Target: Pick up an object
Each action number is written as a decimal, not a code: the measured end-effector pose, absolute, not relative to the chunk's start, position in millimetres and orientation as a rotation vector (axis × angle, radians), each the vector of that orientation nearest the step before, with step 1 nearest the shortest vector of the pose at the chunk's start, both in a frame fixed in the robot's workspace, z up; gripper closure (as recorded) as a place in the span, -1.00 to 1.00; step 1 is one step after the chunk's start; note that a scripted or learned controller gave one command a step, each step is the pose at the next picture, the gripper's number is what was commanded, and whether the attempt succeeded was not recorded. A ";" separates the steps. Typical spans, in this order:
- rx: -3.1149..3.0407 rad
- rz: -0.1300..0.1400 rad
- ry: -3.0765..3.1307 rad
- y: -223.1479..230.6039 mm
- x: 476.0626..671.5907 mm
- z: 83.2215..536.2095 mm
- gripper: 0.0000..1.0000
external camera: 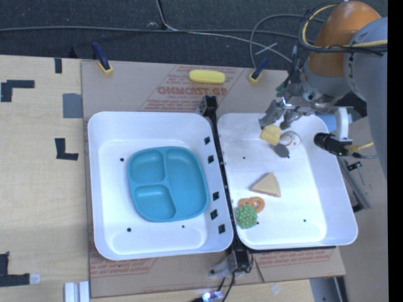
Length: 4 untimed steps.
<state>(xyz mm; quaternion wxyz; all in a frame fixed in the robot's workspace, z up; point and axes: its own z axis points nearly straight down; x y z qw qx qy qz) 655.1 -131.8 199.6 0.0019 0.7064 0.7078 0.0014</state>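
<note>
Reaching in from the right, the grey arm [368, 55] with its orange band [340, 27] is seen above the upper part of the right bin [327, 231]. The gripper [277, 121] is lowered over that bin, and a small yellow block [271, 134] is seen right at its tip. Whether the block is actually pinched cannot be told, since the tip is too small and blurred to be read. A small round ring [288, 139] is seen just beside the block, against the bin floor.

Lower in the same bin, a tan wedge [266, 184] is laid flat, well apart from the gripper. Near the bin's lower left corner, an orange ring [252, 202] is placed touching a green bumpy ball [246, 216].

In the left bin [107, 231], a blue divided plate [167, 183] is set, with three compartments. The two bins are joined side by side by a black divider strip [215, 168].

Behind the bins, a yellow oblong piece [206, 76] is laid on the cardboard sheet [157, 87], between two clamps with blue handles [101, 57]. Cables [189, 30] are run across the dark floor beyond the bench.
</note>
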 end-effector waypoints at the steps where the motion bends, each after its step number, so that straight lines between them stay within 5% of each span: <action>1: 2.218 0.003 2.221 -131.3 655.9 252.3 1.00; 4: 2.217 -0.001 2.229 13.3 639.3 232.0 1.00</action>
